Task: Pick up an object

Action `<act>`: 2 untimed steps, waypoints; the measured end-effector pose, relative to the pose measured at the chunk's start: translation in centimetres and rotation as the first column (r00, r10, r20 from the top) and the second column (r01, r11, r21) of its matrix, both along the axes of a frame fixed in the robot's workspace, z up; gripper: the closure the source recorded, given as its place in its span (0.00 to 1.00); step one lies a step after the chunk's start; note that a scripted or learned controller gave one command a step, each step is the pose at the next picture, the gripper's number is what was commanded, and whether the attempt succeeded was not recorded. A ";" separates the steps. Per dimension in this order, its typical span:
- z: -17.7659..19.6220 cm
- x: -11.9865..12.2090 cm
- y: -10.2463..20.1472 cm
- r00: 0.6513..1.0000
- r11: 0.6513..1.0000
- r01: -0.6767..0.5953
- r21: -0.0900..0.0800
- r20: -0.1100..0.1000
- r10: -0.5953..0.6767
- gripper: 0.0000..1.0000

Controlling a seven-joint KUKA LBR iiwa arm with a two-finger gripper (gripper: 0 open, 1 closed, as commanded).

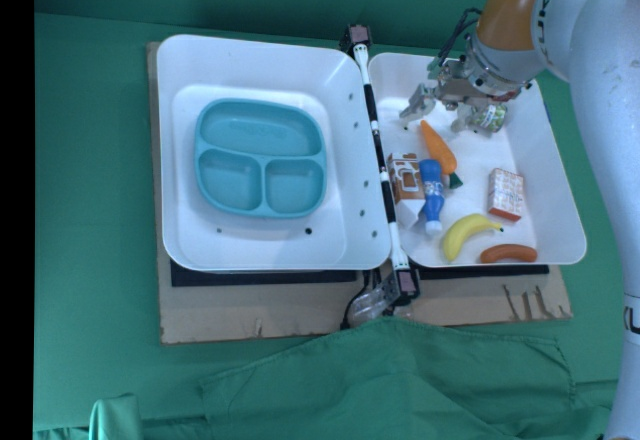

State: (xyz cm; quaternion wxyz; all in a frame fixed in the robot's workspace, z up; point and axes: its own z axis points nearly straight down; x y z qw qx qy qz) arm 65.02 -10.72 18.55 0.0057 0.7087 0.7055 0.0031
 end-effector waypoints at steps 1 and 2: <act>-0.2 5.1 0.4 1.000 1.000 -0.008 0.001 -0.022 0.008 0.00; 0.0 1.0 0.5 1.000 1.000 0.000 -0.001 -0.001 0.000 0.00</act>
